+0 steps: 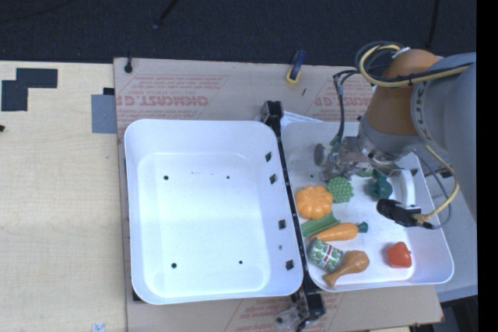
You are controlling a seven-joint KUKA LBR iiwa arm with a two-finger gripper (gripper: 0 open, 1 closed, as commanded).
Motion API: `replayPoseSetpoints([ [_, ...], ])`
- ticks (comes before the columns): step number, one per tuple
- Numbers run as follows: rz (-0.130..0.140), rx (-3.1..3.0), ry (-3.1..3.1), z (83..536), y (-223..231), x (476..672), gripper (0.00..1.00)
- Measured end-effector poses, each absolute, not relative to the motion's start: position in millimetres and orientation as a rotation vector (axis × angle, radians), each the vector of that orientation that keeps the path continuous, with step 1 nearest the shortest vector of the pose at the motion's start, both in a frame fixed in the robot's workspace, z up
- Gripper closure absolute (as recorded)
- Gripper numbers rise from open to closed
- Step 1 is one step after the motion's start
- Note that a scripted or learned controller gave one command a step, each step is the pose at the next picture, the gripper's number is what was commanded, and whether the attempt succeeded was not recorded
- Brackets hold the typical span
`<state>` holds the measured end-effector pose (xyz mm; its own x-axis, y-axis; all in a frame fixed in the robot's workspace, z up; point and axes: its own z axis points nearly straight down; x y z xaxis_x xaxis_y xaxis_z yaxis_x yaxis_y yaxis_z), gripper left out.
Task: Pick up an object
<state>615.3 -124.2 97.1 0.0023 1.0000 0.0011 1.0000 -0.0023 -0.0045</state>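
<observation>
So here's what we're looking at: the arm [436, 101] reaches in from the right and its end effector [342, 164] sits low over the back part of the right bin [428, 241]. We can't tell how far open the end effector is from this angle (it's a dark metal tangle from above), and we can't see anything held in it.

All the pickable stuff is in that right bin. Closest to the end effector is a small green broccoli [339, 188], just beside it on the near side; we can't tell if they touch. A teal toy [381, 185] lies to the broccoli's right, too small to identify. An orange pumpkin [314, 201] sits against the bin's left wall, next to the broccoli. In front of the pumpkin we've got a green bean-like piece [318, 226] and a carrot [338, 232] lying side by side, then a little can with a green label [325, 253] and a tan drumstick [348, 265] near the front rim. A red pepper [399, 254] sits apart, toward the front right corner.

The left bin [202, 206] stands right alongside, both on the cardboard-covered surface [187, 93].
</observation>
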Motion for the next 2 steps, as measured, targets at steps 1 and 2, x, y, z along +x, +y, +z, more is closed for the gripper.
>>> replayPoseSetpoints([
  [1,-0.02,-2.221,-2.238,267.2,-60.7,643.9,1.0],
  [2,-0.019,-2.225,-2.235,433.5,-31.3,645.2,1.0],
])
